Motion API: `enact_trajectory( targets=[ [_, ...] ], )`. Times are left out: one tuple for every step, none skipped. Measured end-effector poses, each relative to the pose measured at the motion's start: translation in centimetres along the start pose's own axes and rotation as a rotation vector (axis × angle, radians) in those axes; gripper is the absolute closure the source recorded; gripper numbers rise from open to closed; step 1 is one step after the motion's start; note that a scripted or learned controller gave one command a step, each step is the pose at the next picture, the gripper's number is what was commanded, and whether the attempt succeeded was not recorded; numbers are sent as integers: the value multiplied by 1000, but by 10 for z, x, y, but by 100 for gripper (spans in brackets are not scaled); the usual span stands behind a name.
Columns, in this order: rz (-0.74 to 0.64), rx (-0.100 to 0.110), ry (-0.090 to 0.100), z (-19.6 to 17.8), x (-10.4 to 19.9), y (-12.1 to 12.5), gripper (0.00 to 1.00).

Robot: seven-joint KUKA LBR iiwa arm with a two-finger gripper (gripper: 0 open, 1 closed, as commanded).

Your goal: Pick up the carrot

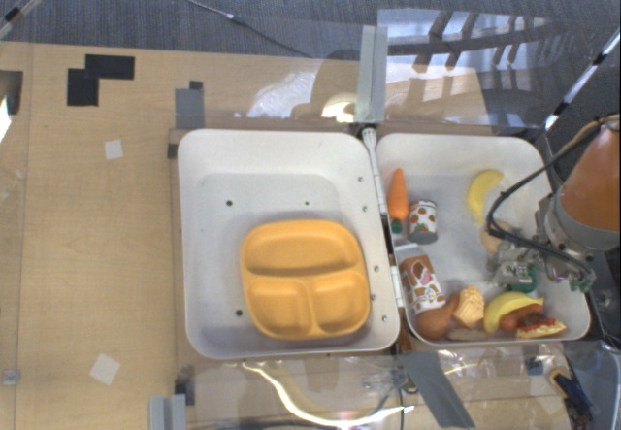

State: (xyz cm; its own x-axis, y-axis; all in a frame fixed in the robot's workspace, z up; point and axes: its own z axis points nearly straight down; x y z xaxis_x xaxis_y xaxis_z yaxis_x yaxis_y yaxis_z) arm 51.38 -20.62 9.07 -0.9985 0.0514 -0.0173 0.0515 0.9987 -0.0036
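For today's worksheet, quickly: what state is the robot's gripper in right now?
Gripper: cannot be told; it hangs over the right bin, apart from the carrot.

Fixed overhead slant onto both bins (194,224)

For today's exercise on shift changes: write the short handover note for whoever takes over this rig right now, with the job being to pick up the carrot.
Gripper: low over the right side of the right bin, among the toy foods; finger state unclear.
Carrot: lying against the right bin's left wall, beside a small can, well apart from the gripper.
Yellow tray: in the left bin.
Done: nothing; carrot not picked.
Left: move across to the carrot, grasp, lift.
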Motion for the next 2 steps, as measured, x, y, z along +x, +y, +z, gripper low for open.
enact_trajectory(
  targets=[
    [0,2,-4,-110,21,8,100],
    [228,0,5,-142,21,-2,100]
  ],
)
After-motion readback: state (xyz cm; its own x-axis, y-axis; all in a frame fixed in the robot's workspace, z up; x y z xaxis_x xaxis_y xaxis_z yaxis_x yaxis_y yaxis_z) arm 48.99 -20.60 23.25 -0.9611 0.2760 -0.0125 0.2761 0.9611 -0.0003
